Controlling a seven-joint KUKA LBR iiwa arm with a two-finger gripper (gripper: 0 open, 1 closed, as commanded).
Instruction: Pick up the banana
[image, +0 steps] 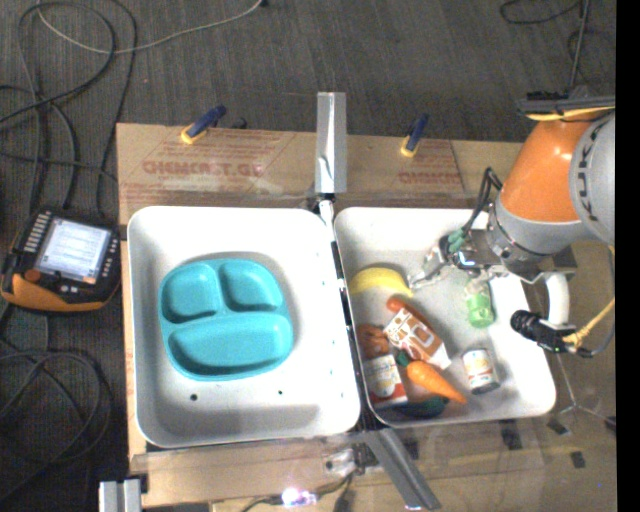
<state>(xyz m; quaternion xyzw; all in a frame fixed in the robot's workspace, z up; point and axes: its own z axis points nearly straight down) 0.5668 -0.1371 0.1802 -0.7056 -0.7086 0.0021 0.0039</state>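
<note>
Banana (377, 279): lying at the far left of the right bin (545, 395), beside the carrots (432, 378) and small cartons (412, 334).

Gripper (432, 266): hovering just right of the banana, apparently lining up for a grasp; whether clenched or released cannot be told.

Left bin (150, 400): holding a blue divided tray (227, 317).

Surroundings: bench sitting over dark carpet, cables trailing.

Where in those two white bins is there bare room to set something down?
The right bin has open floor along its far wall, behind the banana, and some near its right rim past the small can. Its near left corner is crowded: carrot, carton and other items packed close. In the left bin, the blue tray leaves a bare margin on every side.
</note>
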